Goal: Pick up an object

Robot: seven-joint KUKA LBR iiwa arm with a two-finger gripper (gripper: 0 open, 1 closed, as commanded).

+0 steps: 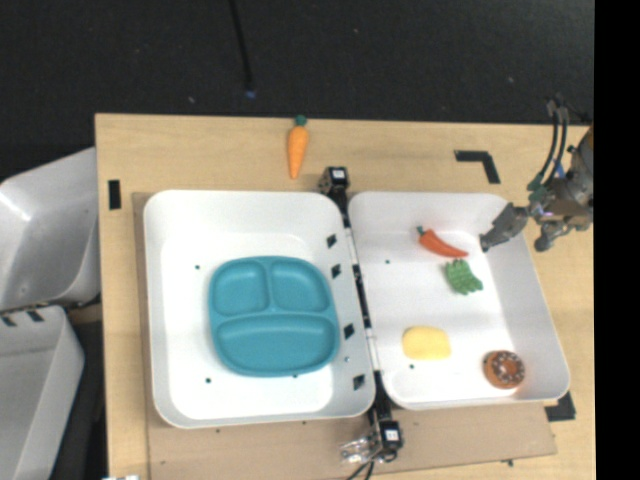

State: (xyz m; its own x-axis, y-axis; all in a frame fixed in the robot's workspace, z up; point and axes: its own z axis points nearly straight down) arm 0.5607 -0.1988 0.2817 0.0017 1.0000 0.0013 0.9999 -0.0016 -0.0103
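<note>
- The gripper (522, 226) hangs at the right bin's (530, 288) far right edge; its fingers are spread with nothing between them.
- In that bin: a red chili pepper (441, 242) near the fingers, green broccoli (463, 277) just below it, a yellow piece (426, 343), and a chocolate doughnut (504, 368) in the near corner.
- The left bin (170, 298) holds a teal divided plate (271, 315).
- A carrot (297, 147) lies on the wooden surface (420, 153) beyond the bins.

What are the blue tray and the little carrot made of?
The blue tray looks like moulded plastic: one even teal colour, smooth matte surface, rounded compartments. The carrot, lying on the wooden bench outside the bins, seems to be toy plastic or rubber: flat bright orange with a tidy green top. The picture is too small to be sure.
</note>
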